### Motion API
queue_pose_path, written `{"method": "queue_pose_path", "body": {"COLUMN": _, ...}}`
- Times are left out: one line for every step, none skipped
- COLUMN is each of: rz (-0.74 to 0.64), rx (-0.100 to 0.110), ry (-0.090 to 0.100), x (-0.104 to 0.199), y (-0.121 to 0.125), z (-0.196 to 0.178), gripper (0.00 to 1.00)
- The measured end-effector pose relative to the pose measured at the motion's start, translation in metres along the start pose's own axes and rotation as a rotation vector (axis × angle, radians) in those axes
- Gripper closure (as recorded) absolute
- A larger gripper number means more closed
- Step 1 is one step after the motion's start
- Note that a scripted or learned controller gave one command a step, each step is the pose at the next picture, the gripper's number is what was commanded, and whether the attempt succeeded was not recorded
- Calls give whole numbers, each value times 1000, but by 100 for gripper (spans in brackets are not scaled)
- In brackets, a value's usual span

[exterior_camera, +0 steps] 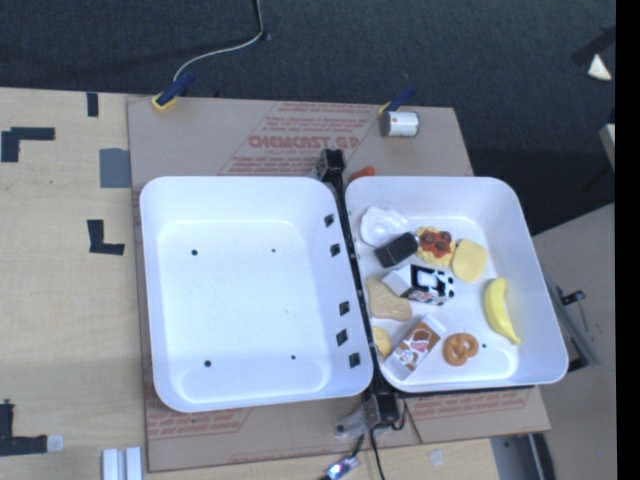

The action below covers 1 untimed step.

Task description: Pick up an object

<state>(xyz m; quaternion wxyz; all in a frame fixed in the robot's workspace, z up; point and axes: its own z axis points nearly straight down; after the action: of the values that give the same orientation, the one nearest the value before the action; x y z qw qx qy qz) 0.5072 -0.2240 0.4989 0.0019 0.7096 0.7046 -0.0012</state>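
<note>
right now the objects are all lying in the right bin (530,268): a banana (500,310) is sitting by the right wall, a pretzel (460,349) near the front, a black block (397,249) and a white cup (380,225) toward the divider. left bin (240,288) is sitting alongside on the worktop (60,268).

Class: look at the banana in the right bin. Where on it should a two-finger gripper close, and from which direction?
Grip the banana at mid-length, coming from above, fingers closing across its narrow width. It lies flat and alone near the right bin's right wall, its long axis running roughly up-down in the view, with space on both sides.
</note>
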Motion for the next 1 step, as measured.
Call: {"method": "queue_pose_path", "body": {"rz": -7, "rx": 1, "ry": 3, "x": 4, "y": 1, "z": 1, "gripper": 0}}
